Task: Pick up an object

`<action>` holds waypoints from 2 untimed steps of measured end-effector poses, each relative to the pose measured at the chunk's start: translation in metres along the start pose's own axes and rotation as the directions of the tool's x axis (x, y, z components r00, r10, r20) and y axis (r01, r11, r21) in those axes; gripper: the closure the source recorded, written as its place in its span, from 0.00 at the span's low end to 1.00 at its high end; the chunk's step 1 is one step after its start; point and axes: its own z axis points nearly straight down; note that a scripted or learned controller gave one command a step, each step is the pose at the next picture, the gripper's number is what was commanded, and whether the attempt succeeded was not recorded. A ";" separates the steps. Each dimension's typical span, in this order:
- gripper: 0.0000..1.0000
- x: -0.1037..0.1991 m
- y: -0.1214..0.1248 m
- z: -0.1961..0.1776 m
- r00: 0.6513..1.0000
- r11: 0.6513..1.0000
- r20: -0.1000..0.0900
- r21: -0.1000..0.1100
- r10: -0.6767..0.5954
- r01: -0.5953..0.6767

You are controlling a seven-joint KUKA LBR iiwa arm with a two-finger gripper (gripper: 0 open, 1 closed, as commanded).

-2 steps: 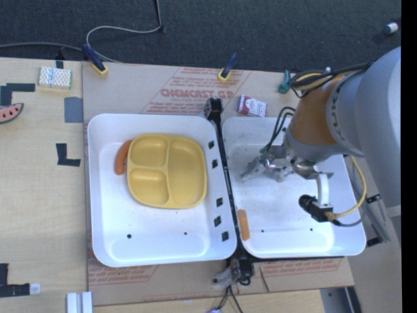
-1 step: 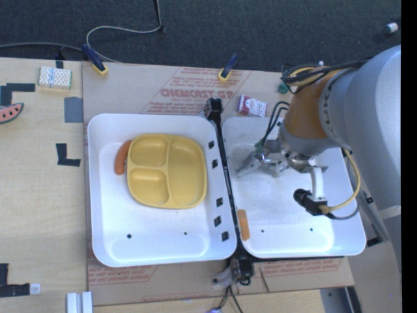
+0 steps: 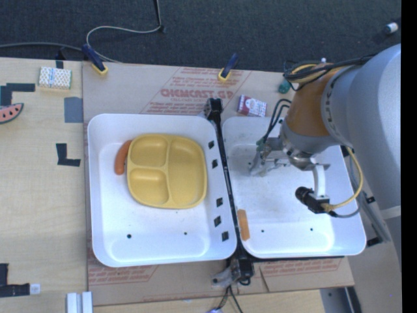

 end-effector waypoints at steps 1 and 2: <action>0.00 0.000 0.000 0.000 1.000 1.000 0.000 0.000 0.000 0.000; 1.00 0.001 0.000 -0.009 1.000 1.000 -0.002 0.002 -0.001 0.001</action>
